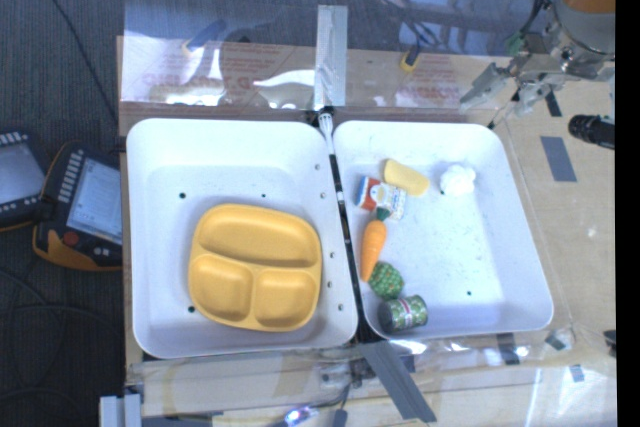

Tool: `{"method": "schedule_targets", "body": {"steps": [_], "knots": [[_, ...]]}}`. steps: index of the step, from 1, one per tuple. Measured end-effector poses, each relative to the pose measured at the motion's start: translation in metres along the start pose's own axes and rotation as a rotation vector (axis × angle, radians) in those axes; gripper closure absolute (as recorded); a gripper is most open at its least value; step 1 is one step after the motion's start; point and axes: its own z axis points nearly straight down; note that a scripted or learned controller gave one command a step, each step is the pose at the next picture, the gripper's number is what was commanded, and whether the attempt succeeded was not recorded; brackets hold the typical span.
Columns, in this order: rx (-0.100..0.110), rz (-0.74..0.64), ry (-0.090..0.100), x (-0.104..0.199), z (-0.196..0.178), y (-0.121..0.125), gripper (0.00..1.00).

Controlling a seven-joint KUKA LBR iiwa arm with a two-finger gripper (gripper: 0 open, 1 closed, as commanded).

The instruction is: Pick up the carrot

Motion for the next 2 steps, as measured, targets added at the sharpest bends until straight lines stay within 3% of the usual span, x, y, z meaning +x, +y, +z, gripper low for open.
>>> {"method": "schedule_targets", "body": {"steps": [1, 2], "knots": [[0.002, -0.002, 0.000, 0.078, 0.107, -0.052, 0.00], [0.000, -0.008, 0.000, 0.098, 0.043, -0.081, 0.00]]}}
